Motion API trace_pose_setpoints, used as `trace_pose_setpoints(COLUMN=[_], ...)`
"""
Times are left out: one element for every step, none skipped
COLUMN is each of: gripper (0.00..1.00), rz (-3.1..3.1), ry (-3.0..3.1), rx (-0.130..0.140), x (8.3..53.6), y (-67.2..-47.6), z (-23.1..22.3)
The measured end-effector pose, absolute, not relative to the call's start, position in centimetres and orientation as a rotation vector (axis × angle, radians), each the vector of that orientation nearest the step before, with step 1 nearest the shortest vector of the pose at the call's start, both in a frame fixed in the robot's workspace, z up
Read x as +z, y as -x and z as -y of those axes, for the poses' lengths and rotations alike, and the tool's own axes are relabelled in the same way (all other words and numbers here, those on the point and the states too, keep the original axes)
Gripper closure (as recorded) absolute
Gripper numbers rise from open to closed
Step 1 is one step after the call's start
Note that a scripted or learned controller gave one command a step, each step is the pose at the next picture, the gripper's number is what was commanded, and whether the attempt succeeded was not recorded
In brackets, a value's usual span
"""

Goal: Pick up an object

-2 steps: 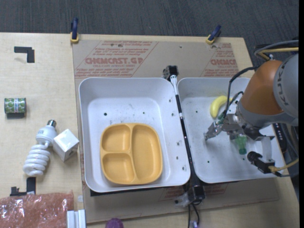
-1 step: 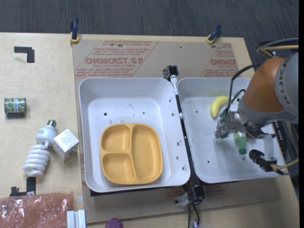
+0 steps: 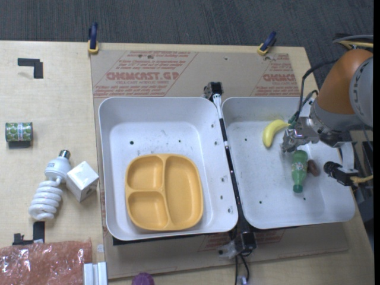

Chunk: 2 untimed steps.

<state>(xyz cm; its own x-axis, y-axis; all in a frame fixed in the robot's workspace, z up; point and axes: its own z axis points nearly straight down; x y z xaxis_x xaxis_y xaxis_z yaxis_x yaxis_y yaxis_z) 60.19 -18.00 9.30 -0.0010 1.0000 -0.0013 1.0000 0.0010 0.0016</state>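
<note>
Looks like the approach step: the gripper (image 3: pixel 295 142) hovers just above the green bottle (image 3: pixel 298 170), beside the banana (image 3: pixel 272 132). Can't tell its state. Next it probably needs to drop onto that bottle.

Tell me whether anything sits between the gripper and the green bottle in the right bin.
Nothing visible does. The gripper hangs just above the top end of the green bottle, which lies in the right bin. The banana lies to the gripper's side, away from the bottle, and the small dark object lies beside the bottle.
</note>
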Motion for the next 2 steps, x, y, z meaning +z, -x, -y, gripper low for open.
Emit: trace_pose_setpoints(gripper=[0.00,1.00], rz=[-2.221,-2.222], ry=[-2.219,-2.216], rx=[0.000,0.000], x=[9.3,10.3], y=[-60.2,-60.2], z=[18.0,18.0])
